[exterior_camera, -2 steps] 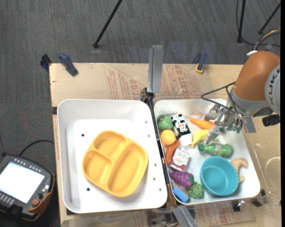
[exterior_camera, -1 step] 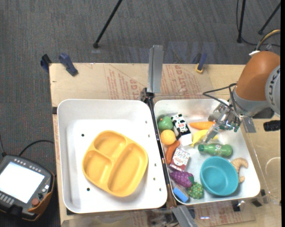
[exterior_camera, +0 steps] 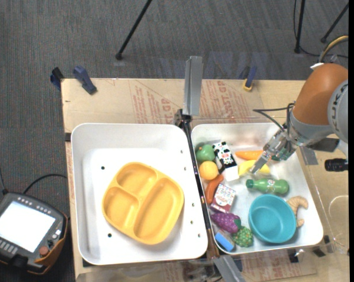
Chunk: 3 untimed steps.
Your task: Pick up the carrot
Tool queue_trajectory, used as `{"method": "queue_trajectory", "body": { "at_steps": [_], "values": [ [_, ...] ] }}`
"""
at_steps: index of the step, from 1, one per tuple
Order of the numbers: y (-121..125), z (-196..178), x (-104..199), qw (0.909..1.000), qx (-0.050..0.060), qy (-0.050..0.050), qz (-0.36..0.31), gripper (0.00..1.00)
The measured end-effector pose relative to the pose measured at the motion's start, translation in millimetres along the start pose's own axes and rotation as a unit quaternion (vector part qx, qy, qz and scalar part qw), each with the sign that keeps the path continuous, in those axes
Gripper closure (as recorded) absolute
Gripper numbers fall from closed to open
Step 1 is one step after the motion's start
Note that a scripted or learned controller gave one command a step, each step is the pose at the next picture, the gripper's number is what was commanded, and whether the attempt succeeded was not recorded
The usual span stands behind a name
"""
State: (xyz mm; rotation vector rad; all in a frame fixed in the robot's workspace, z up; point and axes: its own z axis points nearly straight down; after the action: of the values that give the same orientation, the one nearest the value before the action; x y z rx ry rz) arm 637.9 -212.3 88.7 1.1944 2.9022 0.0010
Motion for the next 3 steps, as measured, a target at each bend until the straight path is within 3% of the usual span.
{"method": "queue_trajectory", "body": {
  "at_steps": [1,2,3],
  "values": [
    [23.6,0.8,19.8,0.9977,0.001,0.002,0.068,0.0],
    [24.8,0.8,21.7,1.0,0.001,0.002,0.0,0.0],
    [15.4,0.4,15.3,0.9885,0.001,0.001,0.151,0.0]
  ]
}}
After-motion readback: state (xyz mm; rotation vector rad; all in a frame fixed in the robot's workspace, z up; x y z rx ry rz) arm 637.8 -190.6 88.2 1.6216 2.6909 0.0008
